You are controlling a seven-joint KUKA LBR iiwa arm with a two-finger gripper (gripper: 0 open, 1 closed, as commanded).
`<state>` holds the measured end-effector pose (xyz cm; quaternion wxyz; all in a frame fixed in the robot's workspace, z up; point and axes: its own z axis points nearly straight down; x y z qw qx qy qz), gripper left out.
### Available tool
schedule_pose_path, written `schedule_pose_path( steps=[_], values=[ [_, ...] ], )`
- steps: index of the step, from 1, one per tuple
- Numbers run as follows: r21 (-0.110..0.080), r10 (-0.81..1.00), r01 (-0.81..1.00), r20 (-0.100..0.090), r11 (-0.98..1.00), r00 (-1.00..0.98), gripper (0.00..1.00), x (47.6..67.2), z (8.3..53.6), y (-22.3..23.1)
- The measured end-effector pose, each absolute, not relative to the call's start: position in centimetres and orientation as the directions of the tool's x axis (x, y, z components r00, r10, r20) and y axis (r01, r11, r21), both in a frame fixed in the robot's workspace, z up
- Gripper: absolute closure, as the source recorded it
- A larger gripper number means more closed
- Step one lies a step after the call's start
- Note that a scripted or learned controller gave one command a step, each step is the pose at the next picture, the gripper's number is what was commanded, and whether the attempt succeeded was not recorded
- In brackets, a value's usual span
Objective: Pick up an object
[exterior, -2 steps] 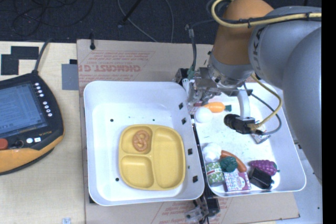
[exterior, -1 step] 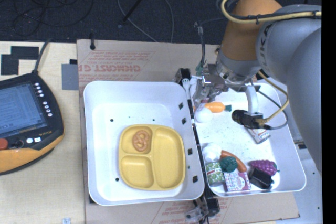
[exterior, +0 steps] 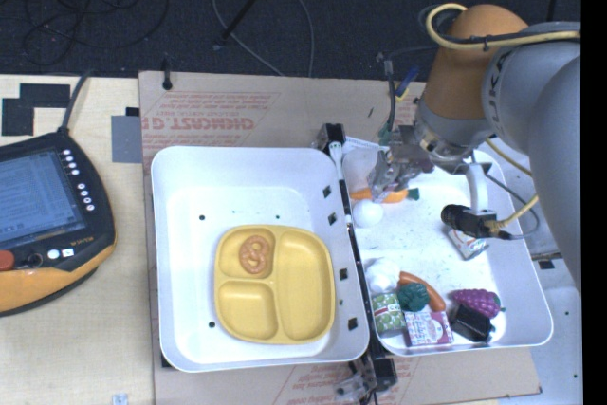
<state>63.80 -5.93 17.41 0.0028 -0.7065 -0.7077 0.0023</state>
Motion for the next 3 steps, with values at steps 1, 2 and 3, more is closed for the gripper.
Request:
schedule_pose_path(
  steps=[1, 2, 3],
  values=[
    [-0.005, 1.0, 1.0, -0.011, -0.005, 0.005, 1.0, 61.6, 18.5, 0.4],
    [-0.009, 1.0, 1.0, -0.001, -0.001, 0.001, 1.0, 60.7, 19.4, -1.4],
    [-0.008, 1.0, 1.0, -0.003, -0.002, 0.001, 1.0, 59.5, 19.9, 0.2]
  ],
)
